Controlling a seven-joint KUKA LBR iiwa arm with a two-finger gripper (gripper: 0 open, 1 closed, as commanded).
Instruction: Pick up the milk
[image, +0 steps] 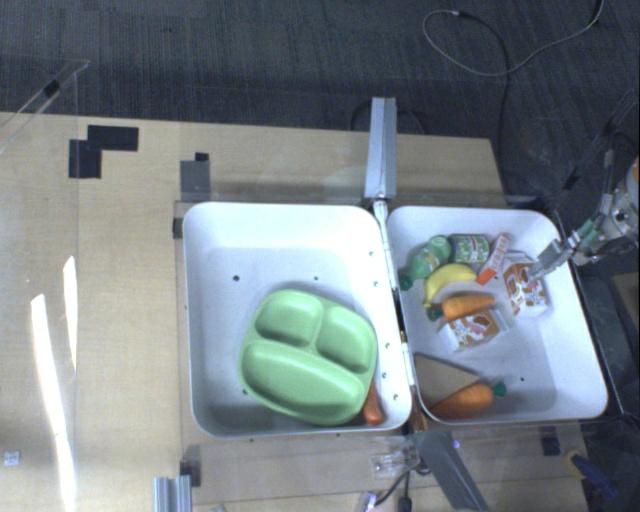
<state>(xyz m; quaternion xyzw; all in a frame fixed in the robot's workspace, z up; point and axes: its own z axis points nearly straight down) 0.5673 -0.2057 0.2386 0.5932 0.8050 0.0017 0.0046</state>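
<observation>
The milk (525, 288), a small white carton with orange-brown print, lies flat in the right bin (570, 390) near its upper right. A second, similar carton (477, 328) lies lower left of it, under a carrot (467, 306). My gripper (553, 258) reaches in from the right edge, with its slim grey tip just above and to the right of the milk, close to the carton's upper corner. Nothing shows between its fingers.
The right bin also holds a green can (468, 247), a green round item (427, 258), a banana (447, 280), a second carrot (466, 400) and a brown wedge (445, 375). In the left bin (215, 260) lies a green divided tray (310, 355).
</observation>
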